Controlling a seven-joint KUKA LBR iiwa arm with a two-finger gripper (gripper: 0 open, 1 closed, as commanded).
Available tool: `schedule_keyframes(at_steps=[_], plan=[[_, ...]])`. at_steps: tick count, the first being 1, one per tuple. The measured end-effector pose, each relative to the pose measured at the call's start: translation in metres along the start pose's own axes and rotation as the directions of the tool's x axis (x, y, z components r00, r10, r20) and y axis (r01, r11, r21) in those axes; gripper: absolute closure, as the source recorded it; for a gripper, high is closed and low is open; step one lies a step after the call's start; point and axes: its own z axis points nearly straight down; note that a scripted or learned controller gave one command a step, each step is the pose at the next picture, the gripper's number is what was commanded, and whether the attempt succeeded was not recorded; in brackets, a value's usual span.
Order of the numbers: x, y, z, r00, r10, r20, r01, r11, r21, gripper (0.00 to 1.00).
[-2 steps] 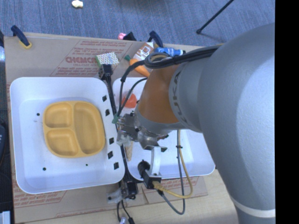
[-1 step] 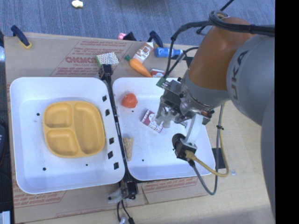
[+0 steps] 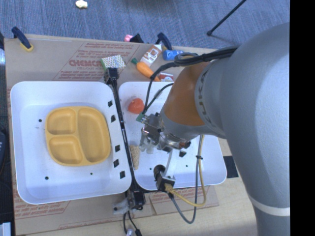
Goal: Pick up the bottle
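The bottle (image 3: 149,58) is white with a label and an orange cap. It lies on the cardboard behind the right bin (image 3: 211,173), outside its far rim. My gripper (image 3: 147,142) hangs low over the left part of the right bin, well in front of the bottle and apart from it. The grey arm with its orange band covers most of that bin. Nothing is visibly held.
A red object (image 3: 136,104) lies in the right bin just behind the gripper, and a tan ridged piece (image 3: 134,156) lies by the bin's left wall. The left bin (image 3: 22,132) holds a yellow divided plate (image 3: 77,135). A blue item (image 3: 171,54) and a checkered packet (image 3: 113,62) sit near the bottle.
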Motion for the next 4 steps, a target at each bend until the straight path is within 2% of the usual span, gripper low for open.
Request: schedule_keyframes(at_steps=[1,2,3,4], plan=[[-0.06,0.024,-0.063,0.959,0.283,-0.002,-0.283,0.959,-0.003,1.0],[-0.092,0.039,-0.092,0.853,0.523,-0.002,-0.523,0.853,-0.002,1.0],[-0.112,0.048,0.041,0.844,0.536,-0.002,-0.536,0.844,0.002,1.0],[-0.179,0.081,-0.037,0.61,0.793,-0.004,-0.793,0.61,0.001,1.0]])
